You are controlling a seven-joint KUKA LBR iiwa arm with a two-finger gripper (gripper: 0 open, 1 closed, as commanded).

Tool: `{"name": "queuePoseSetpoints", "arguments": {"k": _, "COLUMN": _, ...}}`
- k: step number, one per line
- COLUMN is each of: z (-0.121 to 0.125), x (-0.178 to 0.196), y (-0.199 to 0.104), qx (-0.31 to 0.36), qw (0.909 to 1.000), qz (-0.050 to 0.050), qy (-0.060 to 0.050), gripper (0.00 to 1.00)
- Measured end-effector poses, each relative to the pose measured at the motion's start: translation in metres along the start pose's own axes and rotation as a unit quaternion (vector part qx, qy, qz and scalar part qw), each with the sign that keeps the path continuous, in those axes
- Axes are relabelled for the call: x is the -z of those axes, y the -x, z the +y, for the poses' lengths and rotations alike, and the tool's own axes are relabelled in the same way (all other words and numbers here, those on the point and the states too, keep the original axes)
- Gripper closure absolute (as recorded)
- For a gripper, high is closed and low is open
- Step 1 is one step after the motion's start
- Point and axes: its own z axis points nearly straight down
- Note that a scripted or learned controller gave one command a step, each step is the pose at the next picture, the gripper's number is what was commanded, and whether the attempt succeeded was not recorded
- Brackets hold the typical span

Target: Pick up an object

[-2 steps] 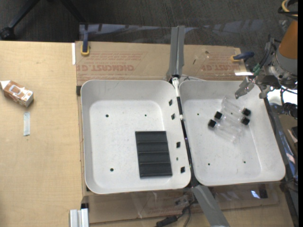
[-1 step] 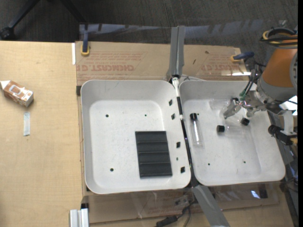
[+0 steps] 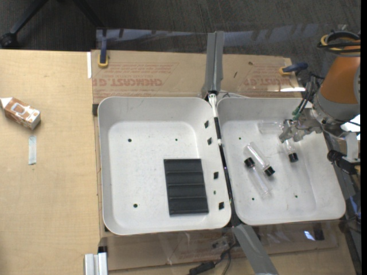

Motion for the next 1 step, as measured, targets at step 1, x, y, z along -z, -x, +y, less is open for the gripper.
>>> {"name": "queuePoseSetpoints", "arguments": {"k": 1, "z": 0.0538, "x": 0.109, "y": -0.0394, "qx": 0.038, "qw": 0.9993, "qz": 0.0, "qy": 0.002, "gripper": 1.0}}
